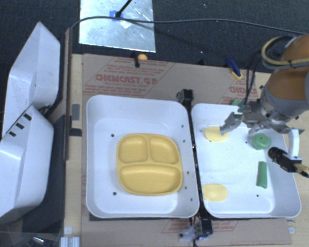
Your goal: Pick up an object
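The right bin [233, 206] holds two flat pale yellow pieces, one at its upper left [213, 134] and one near its front edge [214, 192]. A round green piece [261, 141] and a green stick [262, 174] lie toward the bin's right side. My gripper [243, 127] hangs low over the upper part of this bin. It is open, with one finger [229, 123] at the right edge of the upper yellow piece and the other just above the round green piece. Nothing sits between the fingers.
The left bin [97, 158] carries a yellow divided plate [149, 163]. A black clamp [186, 96] joins the bins at the back. A black connector [281, 158] on the arm hangs over the right bin's right side. Cables run behind the bins.
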`<action>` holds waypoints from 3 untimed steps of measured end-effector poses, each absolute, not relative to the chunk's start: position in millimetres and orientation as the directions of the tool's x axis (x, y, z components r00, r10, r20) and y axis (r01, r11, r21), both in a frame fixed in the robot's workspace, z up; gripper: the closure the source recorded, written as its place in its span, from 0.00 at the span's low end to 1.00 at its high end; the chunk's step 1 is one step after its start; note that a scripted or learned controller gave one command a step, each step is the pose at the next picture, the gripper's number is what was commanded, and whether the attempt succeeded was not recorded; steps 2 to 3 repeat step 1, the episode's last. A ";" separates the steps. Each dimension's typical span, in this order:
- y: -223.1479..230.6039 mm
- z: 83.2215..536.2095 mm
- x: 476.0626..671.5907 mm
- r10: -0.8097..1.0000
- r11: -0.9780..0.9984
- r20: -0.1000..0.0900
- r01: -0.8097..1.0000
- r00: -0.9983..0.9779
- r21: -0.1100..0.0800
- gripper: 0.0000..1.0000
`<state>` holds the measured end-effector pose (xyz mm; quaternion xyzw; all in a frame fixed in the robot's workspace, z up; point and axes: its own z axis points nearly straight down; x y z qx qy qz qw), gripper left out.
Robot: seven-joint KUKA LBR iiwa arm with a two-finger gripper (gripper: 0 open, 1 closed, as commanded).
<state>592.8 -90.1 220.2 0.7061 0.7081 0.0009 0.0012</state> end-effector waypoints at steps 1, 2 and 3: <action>-66.5 263.7 570.8 0.997 0.076 0.000 0.997 -0.076 0.004 0.00; -66.5 263.7 570.8 0.997 0.076 0.000 0.997 -0.076 0.004 0.00; -66.5 263.7 570.8 0.997 0.076 0.000 0.997 -0.076 0.004 0.00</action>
